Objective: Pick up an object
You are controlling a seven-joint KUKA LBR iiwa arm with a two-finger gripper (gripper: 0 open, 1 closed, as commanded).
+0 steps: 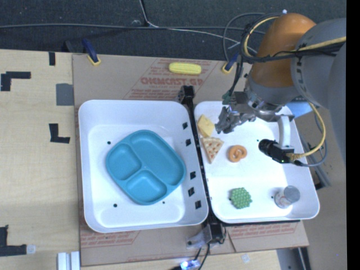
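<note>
A brown cardboard sheet (pixel 157 83) covers the bench and carries two shallow white bins side by side, with dark carpet beyond the far edge. The gripper (pixel 224 122) hangs low over the far-left corner of the right bin (pixel 306 207), its dark tip just beside a yellow wedge (pixel 205 126); whether it is parted or clenched cannot be made out, and nothing is seen caught in it. Touching the wedge's near side lies a tan waffle-patterned triangle (pixel 212 148). Near that, toward the bin's middle, sits an orange ring-shaped piece (pixel 237 153). By the near edge rest a green bumpy ball (pixel 241 197) and, toward the near-right corner, a small grey cylinder (pixel 288 196). The left bin (pixel 93 117) holds a blue compartment tray (pixel 145 166). A yellow corn cob (pixel 184 68) lies on the cardboard beyond the bins.
</note>
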